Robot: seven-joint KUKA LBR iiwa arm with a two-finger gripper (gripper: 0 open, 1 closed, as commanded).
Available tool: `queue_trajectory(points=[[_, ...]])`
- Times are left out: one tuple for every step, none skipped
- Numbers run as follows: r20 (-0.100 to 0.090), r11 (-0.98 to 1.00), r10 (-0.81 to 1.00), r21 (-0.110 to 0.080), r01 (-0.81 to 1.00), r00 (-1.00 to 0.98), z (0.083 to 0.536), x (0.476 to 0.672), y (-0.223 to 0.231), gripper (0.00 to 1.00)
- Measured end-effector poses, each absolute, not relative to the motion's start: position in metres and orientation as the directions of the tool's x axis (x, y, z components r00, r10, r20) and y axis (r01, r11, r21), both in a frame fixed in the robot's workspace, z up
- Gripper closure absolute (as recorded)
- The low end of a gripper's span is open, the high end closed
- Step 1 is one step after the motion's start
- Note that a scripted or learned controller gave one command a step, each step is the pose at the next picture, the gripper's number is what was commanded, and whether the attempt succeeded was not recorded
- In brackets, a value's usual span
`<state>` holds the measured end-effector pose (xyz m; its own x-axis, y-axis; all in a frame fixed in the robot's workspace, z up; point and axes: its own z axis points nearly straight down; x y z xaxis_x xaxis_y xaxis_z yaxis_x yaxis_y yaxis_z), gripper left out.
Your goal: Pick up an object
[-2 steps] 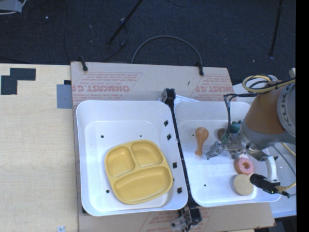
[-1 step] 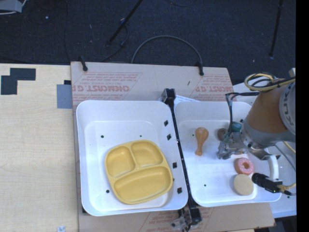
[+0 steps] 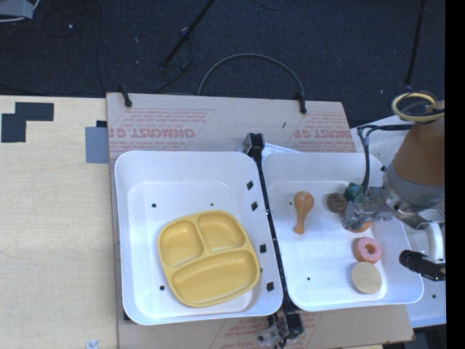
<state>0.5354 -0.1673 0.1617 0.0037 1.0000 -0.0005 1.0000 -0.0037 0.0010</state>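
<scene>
The right bin (image 3: 320, 297) holds several small objects. A tan wooden peg with a round head (image 3: 301, 210) lies left of centre. A small brown-grey round piece (image 3: 336, 202) sits at the gripper's left side. A pink ring donut (image 3: 368, 250) and a cream disc (image 3: 366, 278) lie toward the front right. My gripper (image 3: 356, 218) is lowered into the right bin, just behind the donut. A bit of orange (image 3: 362, 227) shows beneath it. Its tip is hidden by its own body.
The left bin (image 3: 138, 195) holds a yellow divided plate (image 3: 209, 257). A black divider (image 3: 263, 217) runs between the bins. The arm's orange band (image 3: 425, 151) and grey wrist hang over the right bin's far right side. Cables lie at the right edge.
</scene>
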Motion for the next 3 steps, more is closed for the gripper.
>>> queue_trajectory(points=[[-0.001,0.001,1.0,0.002,1.0,-0.001,0.222,0.535,-0.176,1.0],[-0.001,0.002,1.0,0.002,1.0,-0.002,0.27,0.54,-0.167,1.0],[0.0,0.002,1.0,-0.001,1.0,-0.002,0.287,0.54,-0.168,1.0]])
